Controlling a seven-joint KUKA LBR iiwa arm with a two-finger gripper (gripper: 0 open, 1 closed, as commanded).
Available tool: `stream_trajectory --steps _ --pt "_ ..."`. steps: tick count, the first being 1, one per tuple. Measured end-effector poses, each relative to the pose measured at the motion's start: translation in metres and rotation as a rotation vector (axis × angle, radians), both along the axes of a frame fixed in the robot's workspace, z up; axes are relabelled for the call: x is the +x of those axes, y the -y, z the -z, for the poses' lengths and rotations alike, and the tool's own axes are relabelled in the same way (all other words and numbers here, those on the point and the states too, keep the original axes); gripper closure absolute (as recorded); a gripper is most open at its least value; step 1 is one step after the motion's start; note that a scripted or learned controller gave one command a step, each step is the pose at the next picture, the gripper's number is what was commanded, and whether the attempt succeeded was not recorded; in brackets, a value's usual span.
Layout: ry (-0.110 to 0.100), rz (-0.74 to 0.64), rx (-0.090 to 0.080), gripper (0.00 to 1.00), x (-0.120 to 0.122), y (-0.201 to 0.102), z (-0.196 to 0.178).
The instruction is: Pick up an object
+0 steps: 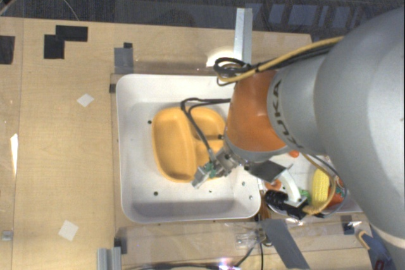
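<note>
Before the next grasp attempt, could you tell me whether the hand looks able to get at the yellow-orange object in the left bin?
Probably yes: the hand is already at the yellow-orange object's lower right edge, with nothing between them.

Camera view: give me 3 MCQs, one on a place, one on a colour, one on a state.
1. Where does the bread lie?
A. In the left bin
B. On the bare bench
C. On top of the arm

2. What colour is the band above the arm's wrist?
A. Blue
B. Orange
C. Green

3. How does the tool stand to the bread?
A. Far off, over the bench's left edge
B. Low, at the bread's lower right edge
C. Parked outside both bins

Key: 1 A, the bread sits inside the left bin. 2 B, the band on the arm is orange. 3 B, the tool hangs at the bread's lower right edge; whether it grips anything cannot be told.
</note>
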State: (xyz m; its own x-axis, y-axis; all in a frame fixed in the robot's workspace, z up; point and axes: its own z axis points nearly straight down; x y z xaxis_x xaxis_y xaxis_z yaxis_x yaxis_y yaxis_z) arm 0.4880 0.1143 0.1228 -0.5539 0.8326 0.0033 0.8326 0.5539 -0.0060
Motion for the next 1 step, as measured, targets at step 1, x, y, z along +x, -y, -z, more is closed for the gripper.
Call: stream_trajectory --steps 1 --pt "0.008 0.121 0.002 0.0 -0.0017 -0.0691 -0.0017"
